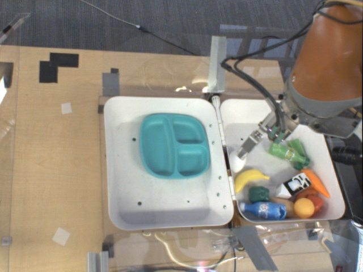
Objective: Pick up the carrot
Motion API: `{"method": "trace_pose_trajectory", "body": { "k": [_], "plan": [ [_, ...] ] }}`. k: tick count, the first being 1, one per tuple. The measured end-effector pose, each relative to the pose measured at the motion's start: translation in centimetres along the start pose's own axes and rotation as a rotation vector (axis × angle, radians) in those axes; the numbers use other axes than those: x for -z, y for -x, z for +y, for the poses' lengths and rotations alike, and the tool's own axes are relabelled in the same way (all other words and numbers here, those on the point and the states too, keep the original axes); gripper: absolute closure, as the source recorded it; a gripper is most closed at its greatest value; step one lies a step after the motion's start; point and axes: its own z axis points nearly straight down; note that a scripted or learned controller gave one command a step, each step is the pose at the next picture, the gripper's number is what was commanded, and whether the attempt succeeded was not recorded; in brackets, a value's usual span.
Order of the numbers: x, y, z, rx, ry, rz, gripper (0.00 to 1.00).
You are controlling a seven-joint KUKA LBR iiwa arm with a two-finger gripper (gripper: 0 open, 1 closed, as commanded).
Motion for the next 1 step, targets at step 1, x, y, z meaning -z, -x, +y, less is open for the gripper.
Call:
{"method": "trace_pose_trajectory", "body": {
  "k": [1],
  "plan": [
    [0.0, 0.0, 0.0, 0.0, 0.0, 0.0, 0.0]
  ]
}}
